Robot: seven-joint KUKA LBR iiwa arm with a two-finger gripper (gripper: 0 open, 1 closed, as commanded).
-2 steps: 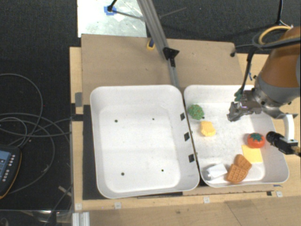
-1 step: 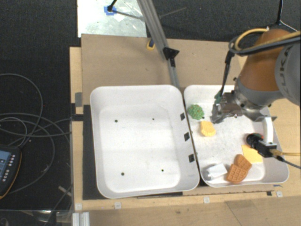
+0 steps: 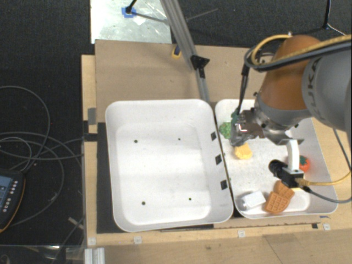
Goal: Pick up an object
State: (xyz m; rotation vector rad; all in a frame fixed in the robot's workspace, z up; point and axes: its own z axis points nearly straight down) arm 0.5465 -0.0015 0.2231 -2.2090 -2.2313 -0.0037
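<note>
Where the arm reaches over the right bin (image 3: 322, 147), you find the claw (image 3: 240, 132) low by the bin's left wall; whether it is released or clenched, you cannot tell. Listed in that bin: green object (image 3: 225, 128) touching the claw; yellow object (image 3: 243, 152) just near of it; white block (image 3: 253, 200) and waffle-like orange piece (image 3: 278, 198) at the near edge. Left bin (image 3: 159, 164): beside it.

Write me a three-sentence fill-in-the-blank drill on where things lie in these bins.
1. The yellow piece lies in the ____ bin as the camera sees it.
2. The waffle-shaped toy is coloured ____.
3. The white block lies to the ____ of the waffle-shaped toy in the camera view.

Missing words: right; orange; left
</note>
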